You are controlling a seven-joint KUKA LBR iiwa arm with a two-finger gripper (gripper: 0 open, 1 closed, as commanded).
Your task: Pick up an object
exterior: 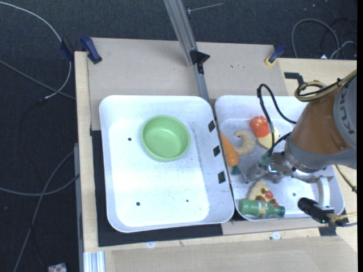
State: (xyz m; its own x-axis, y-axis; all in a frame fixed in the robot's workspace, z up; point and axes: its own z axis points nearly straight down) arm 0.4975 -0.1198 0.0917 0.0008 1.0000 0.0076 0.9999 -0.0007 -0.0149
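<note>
Pale wood forms the worktop (142,67), its near edge running along the bottom of the camera view, with a dark mat showing under the two white bins. Nearest the camera, at about five o'clock, a green bottle (260,208) lies on its side against the front wall of the right bin (238,103), and a small multicoloured toy (263,195) sits just behind it. A black fitting on the arm hangs over that bin's near right corner. The hand (266,170) is low among the clutter in the middle of the right bin, at about three o'clock; whether it is spread or closed cannot be told, and nothing can be seen gripped in it. The grey and orange arm (320,130) covers much of the bin's right side. Just left of the hand an orange carrot (229,149) lies along the bin's left wall, a beige curled piece (246,142) sits beside it, and a red round object (260,126) rests farther back. The left bin (122,186) holds a green bowl (165,137) in its far half, upright. Farther off, blue clamps (91,50) grip the worktop's far left corner, an aluminium pole (180,21) slants away at twelve o'clock, and cables trail over dark carpet (68,4).
</note>
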